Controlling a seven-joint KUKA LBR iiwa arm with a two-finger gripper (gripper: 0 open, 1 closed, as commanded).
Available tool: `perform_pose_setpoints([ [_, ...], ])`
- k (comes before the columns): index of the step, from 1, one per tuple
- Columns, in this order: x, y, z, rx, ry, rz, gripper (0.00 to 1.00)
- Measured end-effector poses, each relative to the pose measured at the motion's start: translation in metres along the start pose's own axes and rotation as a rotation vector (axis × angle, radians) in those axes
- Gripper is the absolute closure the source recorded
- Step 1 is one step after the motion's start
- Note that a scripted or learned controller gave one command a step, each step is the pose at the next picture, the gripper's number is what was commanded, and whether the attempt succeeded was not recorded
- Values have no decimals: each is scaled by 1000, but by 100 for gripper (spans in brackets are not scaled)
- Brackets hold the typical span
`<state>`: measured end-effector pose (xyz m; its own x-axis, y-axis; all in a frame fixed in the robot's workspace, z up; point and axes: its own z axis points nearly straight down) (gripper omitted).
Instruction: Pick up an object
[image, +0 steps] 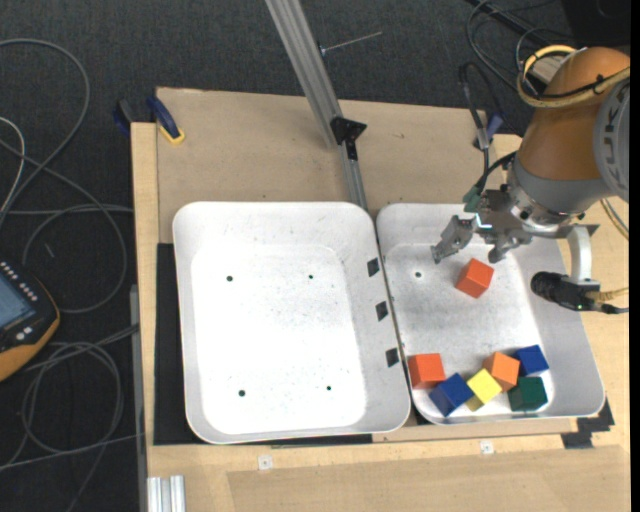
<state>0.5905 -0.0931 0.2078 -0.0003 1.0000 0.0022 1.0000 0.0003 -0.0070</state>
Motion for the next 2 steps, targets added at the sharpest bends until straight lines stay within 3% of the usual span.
perform_pose_setpoints([
  [1,0,1,-3,-5,-1,0,0],
  [2,-4,-2,60,1,0,1,0],
])
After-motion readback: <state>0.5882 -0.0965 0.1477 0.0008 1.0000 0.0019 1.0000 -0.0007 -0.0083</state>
